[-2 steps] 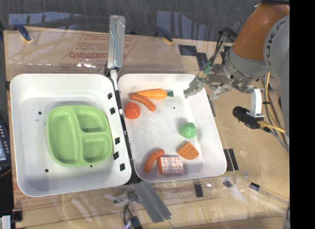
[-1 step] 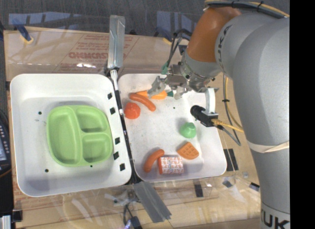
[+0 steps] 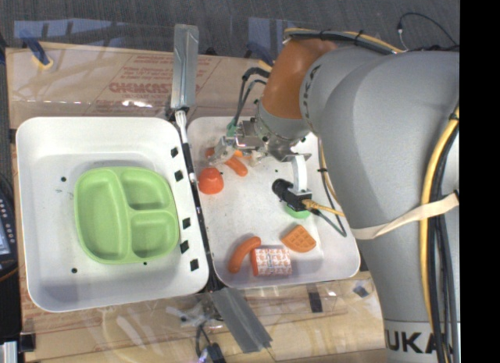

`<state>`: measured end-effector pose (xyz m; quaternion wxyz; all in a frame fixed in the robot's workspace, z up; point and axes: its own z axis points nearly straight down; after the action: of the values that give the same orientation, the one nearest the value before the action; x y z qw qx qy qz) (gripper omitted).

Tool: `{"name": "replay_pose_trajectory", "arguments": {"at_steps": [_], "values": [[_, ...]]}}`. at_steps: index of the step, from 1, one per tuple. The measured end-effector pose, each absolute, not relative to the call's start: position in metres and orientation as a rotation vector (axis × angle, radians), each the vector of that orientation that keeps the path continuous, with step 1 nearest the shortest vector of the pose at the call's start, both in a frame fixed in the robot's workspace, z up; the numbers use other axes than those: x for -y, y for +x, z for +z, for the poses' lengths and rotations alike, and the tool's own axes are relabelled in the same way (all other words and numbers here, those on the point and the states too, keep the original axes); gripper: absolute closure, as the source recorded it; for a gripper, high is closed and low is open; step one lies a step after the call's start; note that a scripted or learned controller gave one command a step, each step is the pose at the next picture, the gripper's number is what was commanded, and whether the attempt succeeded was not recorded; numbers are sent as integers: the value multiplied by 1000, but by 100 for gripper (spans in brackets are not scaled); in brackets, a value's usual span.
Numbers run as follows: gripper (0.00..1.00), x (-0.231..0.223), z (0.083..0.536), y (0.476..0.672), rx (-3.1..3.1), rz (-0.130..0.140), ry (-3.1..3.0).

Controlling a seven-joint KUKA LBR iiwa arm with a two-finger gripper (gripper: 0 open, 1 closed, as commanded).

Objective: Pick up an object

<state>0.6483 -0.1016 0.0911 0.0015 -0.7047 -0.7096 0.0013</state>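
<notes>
So I count two white bins (image 3: pixel 47 221), one green divided plate (image 3: pixel 125 215), and in the right bin: one orange cup (image 3: pixel 210 180), one carrot (image 3: pixel 237 166), one hot dog (image 3: pixel 244 253), one waffle (image 3: pixel 298 239), one patterned can (image 3: pixel 270 261).

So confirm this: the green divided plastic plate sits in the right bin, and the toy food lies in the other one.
Wrong bin. The camera view shows the green divided plastic plate in the left white bin; the toy food, like the orange sausage, lies in the right bin.

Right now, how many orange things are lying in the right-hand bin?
4 in view: a cup near the divider, a carrot-like piece by the gripper, a sausage shape at the front, and a waffle-like wedge. The arm may hide others.
</notes>
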Motion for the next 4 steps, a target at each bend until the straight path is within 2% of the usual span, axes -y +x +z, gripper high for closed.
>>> {"name": "replay_pose_trajectory", "arguments": {"at_steps": [1, 2, 3, 4], "values": [[100, 100, 100, 647, 2228, 11, -2202], [100, 65, 205, 602, 2153, 1, -2288], [100, 41, 242, 589, 2210, 1, -2231], [100, 86, 231, 606, 2147, 5, -2292]]}}
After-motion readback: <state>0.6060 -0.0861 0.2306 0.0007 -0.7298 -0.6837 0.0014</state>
